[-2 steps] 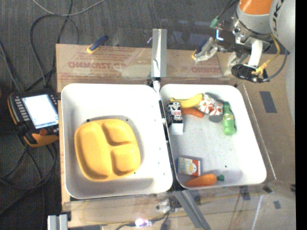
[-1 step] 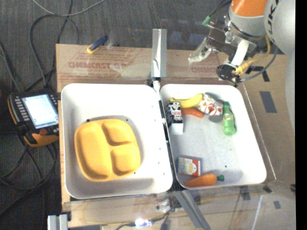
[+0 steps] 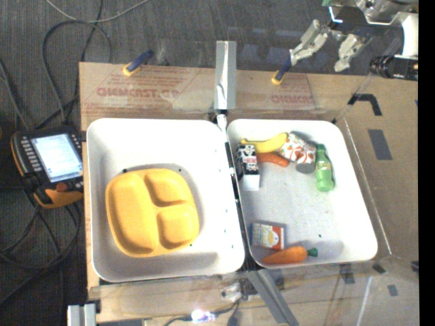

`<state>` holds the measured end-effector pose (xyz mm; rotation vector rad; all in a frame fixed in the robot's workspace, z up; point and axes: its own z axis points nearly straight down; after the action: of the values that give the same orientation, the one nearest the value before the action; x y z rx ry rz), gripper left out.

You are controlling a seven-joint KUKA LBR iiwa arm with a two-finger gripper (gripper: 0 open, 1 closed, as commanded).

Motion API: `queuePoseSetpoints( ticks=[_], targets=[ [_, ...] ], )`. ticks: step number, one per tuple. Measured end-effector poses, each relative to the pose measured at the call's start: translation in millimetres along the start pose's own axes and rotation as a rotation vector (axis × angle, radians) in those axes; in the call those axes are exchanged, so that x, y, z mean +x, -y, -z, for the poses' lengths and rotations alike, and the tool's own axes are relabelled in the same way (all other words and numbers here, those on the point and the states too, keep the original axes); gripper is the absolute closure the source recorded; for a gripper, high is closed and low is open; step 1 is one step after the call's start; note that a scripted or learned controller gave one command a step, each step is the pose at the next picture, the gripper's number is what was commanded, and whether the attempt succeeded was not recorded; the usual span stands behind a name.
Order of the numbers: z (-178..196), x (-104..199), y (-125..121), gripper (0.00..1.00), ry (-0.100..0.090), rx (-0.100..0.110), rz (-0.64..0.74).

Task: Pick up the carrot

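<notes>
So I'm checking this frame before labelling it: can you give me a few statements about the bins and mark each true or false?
1. The carrot lies near the front edge of the right bin. True.
2. The hand grips the carrot. False: it is open, up beyond the bins, holding nothing.
3. The yellow tray sits in the left bin. True.
4. The banana is in the left bin. False: right bin, at the back.

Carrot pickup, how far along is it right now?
Nothing looks done yet: the orange carrot with a green top lies at the near edge of the right white bin. The open two-finger gripper hangs beyond the bins, holding nothing. Reaching, grasping and lifting remain.
</notes>
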<state>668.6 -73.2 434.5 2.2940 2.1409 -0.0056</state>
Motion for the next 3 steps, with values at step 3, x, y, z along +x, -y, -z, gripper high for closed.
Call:
queuePoseSetpoints(
  ticks=[3],
  targets=[
    [-34, 127, 39, 0.00, -0.005, 0.002, 0.192]
  ],
)
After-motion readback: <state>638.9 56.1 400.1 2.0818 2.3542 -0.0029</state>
